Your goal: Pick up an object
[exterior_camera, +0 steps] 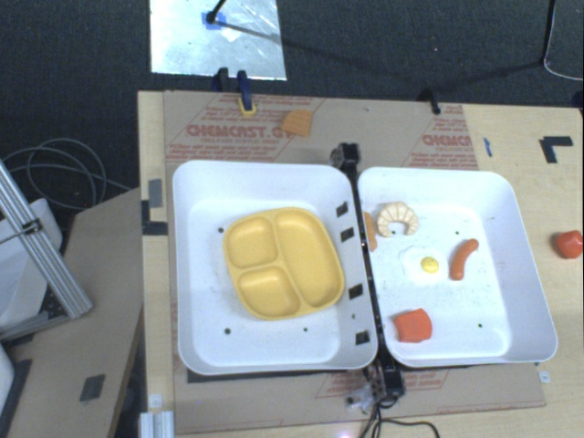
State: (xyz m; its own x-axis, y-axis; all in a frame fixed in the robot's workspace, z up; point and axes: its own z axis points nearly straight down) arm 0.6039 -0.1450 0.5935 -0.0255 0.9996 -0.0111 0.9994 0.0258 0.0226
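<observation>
Whether my fingers are apart or together, I cannot tell. The things I could pick lie in the right bin [522,272]. A pale toy croissant [397,217] sits near its back left corner, and a small orange piece [370,229] lies just beside it against the bin's left wall. In front of the croissant a toy fried egg [422,265] lies flat, yolk up. Just to the right of the egg is a red-orange sausage [464,257], set at a slant. Nearer the front edge, apart from both, sits a red-orange block [412,326].

The left bin [196,245] holds a yellow divided plate [283,263] with three compartments. It lies flat near the middle and is turned a little askew. Black clips [347,235] run along the seam where the two bins meet.

Both bins rest on a cardboard sheet [438,140] with red print, which lies on the bench [547,181]. A tan-orange piece [297,122] lies on the cardboard behind the left bin, and a blue clamp [245,88] sits at the back edge near it. A small red object [568,244] rests on the bench, right of the right bin and apart from it. A silvery sheet [217,24] lies on the dark floor beyond the bench, and cables [55,167] loop at the left.
</observation>
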